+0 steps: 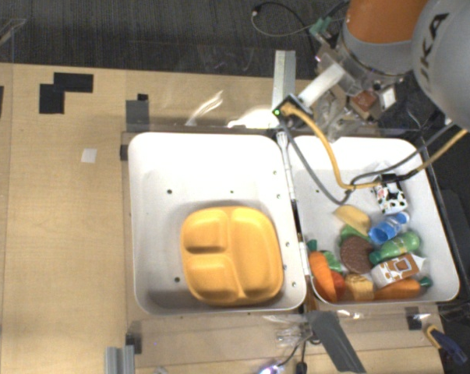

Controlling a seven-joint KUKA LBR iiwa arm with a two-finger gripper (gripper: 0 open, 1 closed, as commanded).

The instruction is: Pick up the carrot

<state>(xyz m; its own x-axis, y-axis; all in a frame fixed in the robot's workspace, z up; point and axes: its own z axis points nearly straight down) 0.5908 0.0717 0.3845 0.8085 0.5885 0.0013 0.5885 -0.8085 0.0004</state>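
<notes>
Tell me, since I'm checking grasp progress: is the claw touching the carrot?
Apart. The camera view shows the claw up at the right bin's far edge, while the carrot lies at the near left corner, a wide stretch of bin floor between.

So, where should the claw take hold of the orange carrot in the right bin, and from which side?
Grip the orange carrot across its thick middle, coming from above. It lies lengthwise against the right white bin's left wall, with a brown round cookie close on its right, so a sideways approach looks blocked.

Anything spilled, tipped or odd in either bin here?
Nothing spilled. The toy foods, including the orange carrot, sit crowded in the right white bin's near corner; the yellow divided plate lies flat in the left white bin.
</notes>
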